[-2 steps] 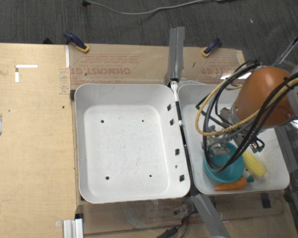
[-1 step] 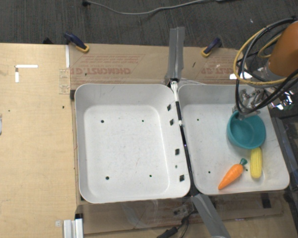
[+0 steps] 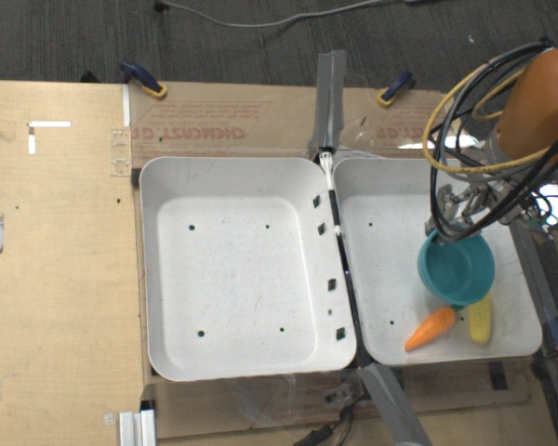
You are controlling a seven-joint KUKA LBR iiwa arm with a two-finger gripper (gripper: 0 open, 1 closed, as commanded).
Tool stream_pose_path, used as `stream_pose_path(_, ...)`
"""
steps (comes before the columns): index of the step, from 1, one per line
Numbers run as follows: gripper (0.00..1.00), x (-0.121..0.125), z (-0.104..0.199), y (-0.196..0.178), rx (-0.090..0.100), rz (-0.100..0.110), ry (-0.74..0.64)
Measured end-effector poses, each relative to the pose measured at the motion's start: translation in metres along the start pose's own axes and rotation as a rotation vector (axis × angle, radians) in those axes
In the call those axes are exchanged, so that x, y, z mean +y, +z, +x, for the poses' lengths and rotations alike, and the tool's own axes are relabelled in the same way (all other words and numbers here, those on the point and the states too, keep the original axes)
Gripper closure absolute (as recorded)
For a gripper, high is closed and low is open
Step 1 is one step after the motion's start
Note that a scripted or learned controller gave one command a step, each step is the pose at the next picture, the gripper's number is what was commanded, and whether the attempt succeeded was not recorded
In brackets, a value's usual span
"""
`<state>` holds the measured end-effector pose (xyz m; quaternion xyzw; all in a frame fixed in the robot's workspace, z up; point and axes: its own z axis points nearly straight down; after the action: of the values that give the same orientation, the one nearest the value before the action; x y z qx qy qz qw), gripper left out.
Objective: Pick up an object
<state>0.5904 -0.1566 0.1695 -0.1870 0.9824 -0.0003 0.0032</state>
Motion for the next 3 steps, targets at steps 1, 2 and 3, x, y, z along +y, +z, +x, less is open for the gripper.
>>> stream_pose_path(1,0.0,0.0,0.001,0.0,0.001,-0.001,0.001)
stream_pose_path(2,0.0,0.074,0.026,0.077,0.003,-0.002,-0.023)
stream_pose_path(3,0.0,0.03,-0.038,0.076,0.0,0.0,-0.045)
